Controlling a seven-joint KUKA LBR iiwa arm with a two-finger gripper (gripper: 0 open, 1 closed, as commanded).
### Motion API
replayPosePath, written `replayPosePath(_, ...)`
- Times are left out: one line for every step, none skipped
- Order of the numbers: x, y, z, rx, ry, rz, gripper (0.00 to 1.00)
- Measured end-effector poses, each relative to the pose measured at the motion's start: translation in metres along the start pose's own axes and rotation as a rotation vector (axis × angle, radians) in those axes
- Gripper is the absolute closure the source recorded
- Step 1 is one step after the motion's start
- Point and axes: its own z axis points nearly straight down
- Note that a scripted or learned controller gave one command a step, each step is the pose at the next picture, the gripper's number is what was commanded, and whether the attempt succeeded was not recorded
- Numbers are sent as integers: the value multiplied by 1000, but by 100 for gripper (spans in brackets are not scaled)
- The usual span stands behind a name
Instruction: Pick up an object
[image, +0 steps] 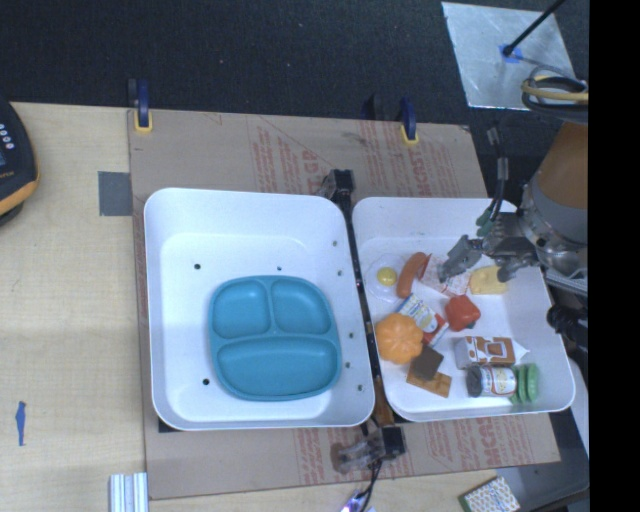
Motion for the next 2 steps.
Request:
replayPosePath(13,60,71,1,-2,-3,0)
replayPosePath(9,89,160,-6,-5,-3,0)
